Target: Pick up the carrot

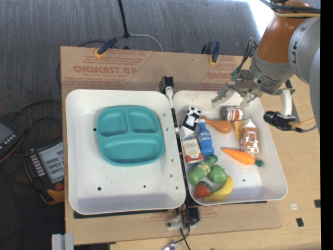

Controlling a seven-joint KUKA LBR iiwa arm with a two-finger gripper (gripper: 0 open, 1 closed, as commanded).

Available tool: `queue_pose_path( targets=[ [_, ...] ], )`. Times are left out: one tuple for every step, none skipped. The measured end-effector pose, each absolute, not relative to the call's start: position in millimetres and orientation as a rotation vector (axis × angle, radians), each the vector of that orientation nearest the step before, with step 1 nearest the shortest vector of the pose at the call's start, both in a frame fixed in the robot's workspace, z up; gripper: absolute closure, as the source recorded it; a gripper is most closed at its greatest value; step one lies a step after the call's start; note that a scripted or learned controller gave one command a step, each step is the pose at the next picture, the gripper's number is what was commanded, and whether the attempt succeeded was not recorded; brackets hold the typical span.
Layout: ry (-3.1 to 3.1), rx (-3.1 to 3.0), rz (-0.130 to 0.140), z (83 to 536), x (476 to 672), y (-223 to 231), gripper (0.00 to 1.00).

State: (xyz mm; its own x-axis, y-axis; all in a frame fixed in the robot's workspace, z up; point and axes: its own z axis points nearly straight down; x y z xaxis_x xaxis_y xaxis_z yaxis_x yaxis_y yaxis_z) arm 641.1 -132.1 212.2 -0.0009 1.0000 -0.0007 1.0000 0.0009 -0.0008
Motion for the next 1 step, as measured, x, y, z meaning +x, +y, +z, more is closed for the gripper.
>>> queue_pose_path(
  targets=[
    [-2.220, -2.224, 0.001, 93.2, 598.2, -139.8, 0.00]
  ],
)
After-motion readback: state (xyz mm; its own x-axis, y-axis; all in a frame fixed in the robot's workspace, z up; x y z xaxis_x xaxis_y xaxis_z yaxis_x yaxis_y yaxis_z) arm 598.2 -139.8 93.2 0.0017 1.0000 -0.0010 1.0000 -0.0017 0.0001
